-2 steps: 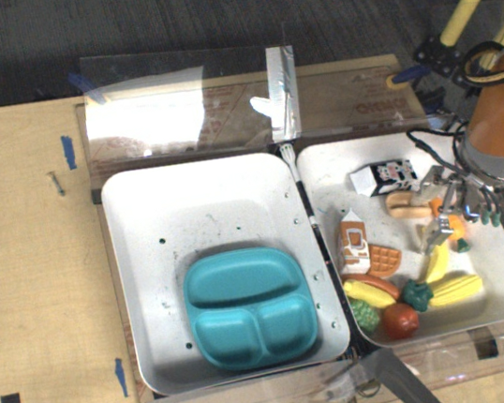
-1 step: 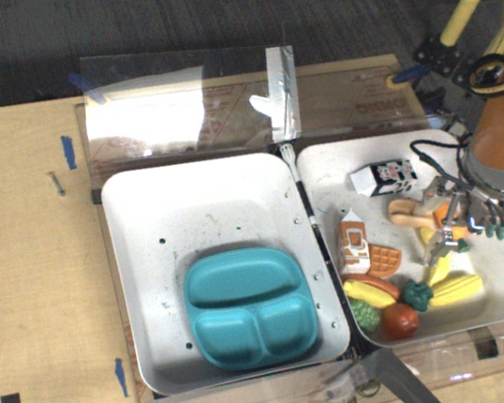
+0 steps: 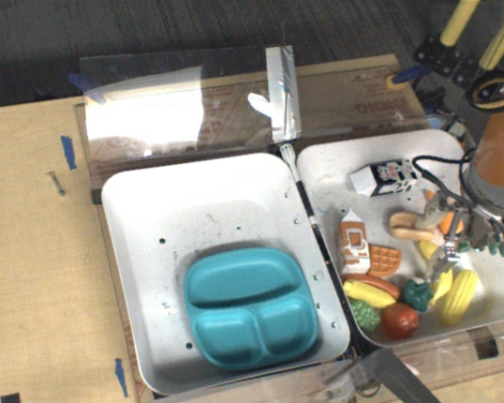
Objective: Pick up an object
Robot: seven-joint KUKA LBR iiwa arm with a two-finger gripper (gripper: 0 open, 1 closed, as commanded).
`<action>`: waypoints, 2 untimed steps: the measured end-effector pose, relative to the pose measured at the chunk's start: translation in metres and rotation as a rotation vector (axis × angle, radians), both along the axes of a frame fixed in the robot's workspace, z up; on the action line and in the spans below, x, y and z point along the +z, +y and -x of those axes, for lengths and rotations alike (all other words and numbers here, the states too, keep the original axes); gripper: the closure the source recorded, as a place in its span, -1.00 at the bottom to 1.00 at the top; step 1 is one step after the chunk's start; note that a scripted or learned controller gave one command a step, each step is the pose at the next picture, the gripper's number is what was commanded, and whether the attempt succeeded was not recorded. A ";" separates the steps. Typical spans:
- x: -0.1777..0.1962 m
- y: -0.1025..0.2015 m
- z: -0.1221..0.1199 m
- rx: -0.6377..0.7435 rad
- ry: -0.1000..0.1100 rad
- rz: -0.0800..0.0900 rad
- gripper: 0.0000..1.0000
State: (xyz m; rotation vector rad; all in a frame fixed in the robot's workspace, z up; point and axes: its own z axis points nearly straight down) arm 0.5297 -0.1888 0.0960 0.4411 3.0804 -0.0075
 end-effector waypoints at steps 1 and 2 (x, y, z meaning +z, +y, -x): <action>0.000 0.021 0.025 -0.012 -0.002 0.001 -1.00; 0.000 0.027 0.036 -0.033 -0.006 0.001 -1.00</action>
